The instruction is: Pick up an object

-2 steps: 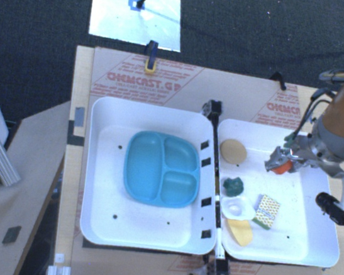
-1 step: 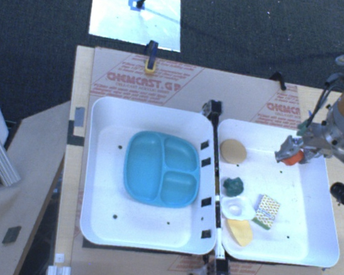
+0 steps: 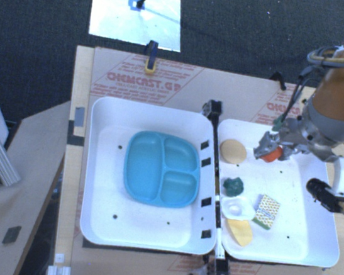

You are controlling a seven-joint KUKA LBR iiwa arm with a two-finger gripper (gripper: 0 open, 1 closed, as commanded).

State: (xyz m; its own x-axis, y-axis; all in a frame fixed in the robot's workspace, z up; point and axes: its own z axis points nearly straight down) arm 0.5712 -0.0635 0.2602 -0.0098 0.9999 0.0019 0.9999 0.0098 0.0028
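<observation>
My gripper (image 3: 266, 147) hangs over the far part of the right bin (image 3: 309, 248), reaching in from the right. A small orange-red object (image 3: 273, 155) sits right at its tip, partly hidden by it; whether it is held cannot be told. A tan round piece (image 3: 233, 151) lies just left of the gripper. Nearer the front lie a dark green lump (image 3: 234, 186), a white fried-egg shape (image 3: 237, 208), a yellow piece (image 3: 240, 232) and a small patterned block (image 3: 267, 211).
The left bin (image 3: 97, 218) holds a blue divided plate (image 3: 161, 167). A black-clipped divider (image 3: 213, 171) separates the two bins. The right bin's front right floor is bare. A yellow clamp (image 3: 151, 58) sits at the bench's far edge.
</observation>
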